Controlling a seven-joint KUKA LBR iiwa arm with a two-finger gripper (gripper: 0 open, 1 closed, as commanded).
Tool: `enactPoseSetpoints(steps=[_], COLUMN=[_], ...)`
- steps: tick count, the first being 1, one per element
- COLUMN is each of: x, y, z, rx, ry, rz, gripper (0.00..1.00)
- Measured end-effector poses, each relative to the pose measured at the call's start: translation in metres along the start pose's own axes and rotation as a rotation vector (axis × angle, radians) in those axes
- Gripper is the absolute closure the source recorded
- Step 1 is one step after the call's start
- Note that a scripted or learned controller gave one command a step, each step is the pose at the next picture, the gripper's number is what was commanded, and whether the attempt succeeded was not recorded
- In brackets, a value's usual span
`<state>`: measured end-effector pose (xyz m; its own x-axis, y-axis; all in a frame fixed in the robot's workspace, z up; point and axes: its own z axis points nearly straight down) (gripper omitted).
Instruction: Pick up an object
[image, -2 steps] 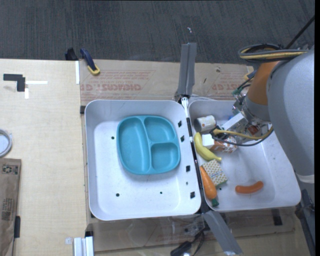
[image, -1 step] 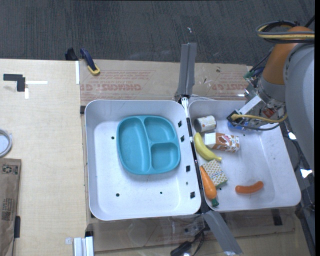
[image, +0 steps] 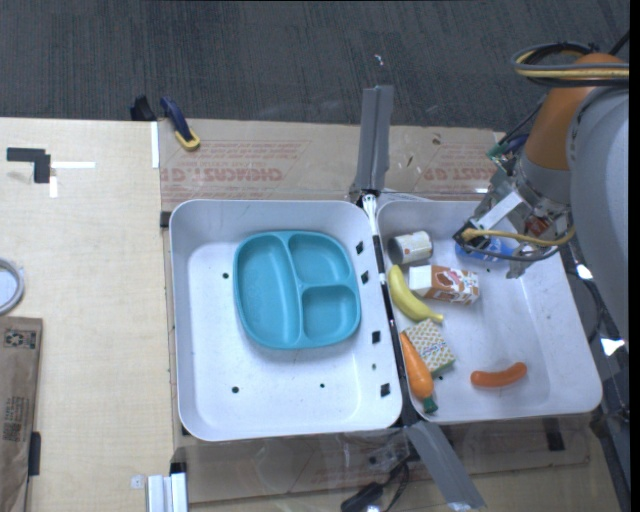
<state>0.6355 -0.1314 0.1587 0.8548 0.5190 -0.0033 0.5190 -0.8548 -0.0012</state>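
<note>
Nearest the lens, at the near edge of the right bin (image: 560, 400), we see a carrot (image: 417, 372) lying lengthwise along the divider, with a patterned sponge block (image: 433, 345) touching it on its right. We take the small carton (image: 453, 285) as our landmark. Left of the carton a banana (image: 405, 296) curves along the divider; just behind the carton a small grey can (image: 411, 245) lies on its side; well to the near right of the carton lies a sausage (image: 498, 376), its long axis roughly left to right. Behind and right of the carton, the gripper (image: 487, 243) hangs over something blue (image: 480, 249), which is too hidden for us to name. We cannot tell whether the gripper is released or clenched, nor whether it grasps anything. We judge the carton the closest candidate: it lies just to the near left of the gripper, its long axis left to right, with only the can and banana crowding its far and left sides. Far left of the carton, the left bin (image: 200, 380) holds a teal divided plate (image: 297, 288).
</note>
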Motion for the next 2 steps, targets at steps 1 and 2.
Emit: enactPoseSetpoints(steps=[1, 2], x=[-0.0050, -0.0055], y=[0.0164, 0.0168], z=[0.0672, 0.0579], rx=[0.001, 0.001], ry=[0.001, 0.000], rz=[-0.288, -0.287], gripper=[0.00, 1.00])
